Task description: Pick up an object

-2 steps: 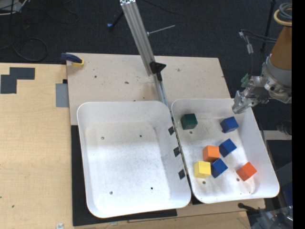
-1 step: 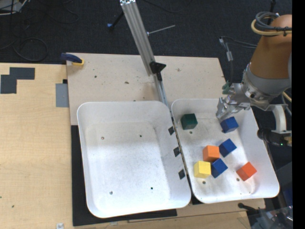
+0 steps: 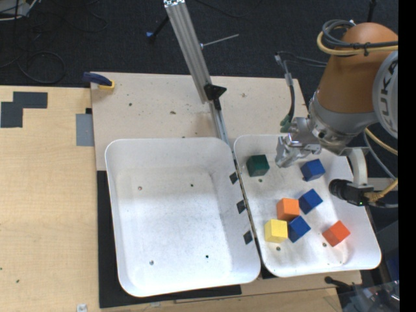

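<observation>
Camera view gives you both white bins from above: the left bin [image 3: 130, 155] and the right bin [image 3: 364, 259], touching along a shared edge that carries three small black clips [image 3: 241, 207].

Count the blocks in the right bin and you get seven. One dark green cube [image 3: 258, 166] sits near the bin's upper left corner. Three are blue: one blue cube [image 3: 313, 169] up by the wrist, a second blue cube [image 3: 311, 200] below it, and a third blue cube [image 3: 298, 228] lower still. Two are orange: one orange cube [image 3: 288, 208] pressed close between the second and third blue ones, and another orange cube [image 3: 336, 233] well apart to the right. One yellow cube [image 3: 276, 230] lies just beside the third blue cube, on its left.

You will find the gripper [image 3: 286, 156] low over the right bin, between the green cube and the uppermost blue one, just beside the green. Nothing shows between its fingers; whether they stand wide or narrow you cannot tell from this angle.

Behind the bins, a slanted aluminium rail [image 3: 192, 51] rises from the bench, and a blue-and-yellow clamp [image 3: 99, 80] sits at the bench's far left corner.
</observation>
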### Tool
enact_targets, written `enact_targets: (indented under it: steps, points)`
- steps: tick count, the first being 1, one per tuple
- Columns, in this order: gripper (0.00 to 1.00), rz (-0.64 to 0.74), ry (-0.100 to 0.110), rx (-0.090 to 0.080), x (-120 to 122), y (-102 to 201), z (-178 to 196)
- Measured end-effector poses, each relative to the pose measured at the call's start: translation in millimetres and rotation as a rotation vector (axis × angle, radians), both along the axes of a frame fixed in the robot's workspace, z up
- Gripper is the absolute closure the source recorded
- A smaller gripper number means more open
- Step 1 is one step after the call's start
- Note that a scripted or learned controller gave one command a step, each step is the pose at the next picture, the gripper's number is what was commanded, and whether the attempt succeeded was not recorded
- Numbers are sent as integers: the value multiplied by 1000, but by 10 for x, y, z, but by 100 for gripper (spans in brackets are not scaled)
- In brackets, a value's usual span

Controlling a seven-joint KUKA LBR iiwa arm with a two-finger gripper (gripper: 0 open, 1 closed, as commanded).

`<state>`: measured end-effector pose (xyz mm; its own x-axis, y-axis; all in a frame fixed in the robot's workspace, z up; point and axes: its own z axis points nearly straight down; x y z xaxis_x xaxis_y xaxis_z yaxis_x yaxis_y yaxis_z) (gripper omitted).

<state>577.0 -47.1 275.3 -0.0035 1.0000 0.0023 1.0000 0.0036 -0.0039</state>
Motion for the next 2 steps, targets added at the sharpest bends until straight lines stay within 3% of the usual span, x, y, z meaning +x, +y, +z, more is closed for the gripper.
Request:
enact_targets:
  steps: [2]
  points:
    - [100,1,2,-1,-133,1137,-301]
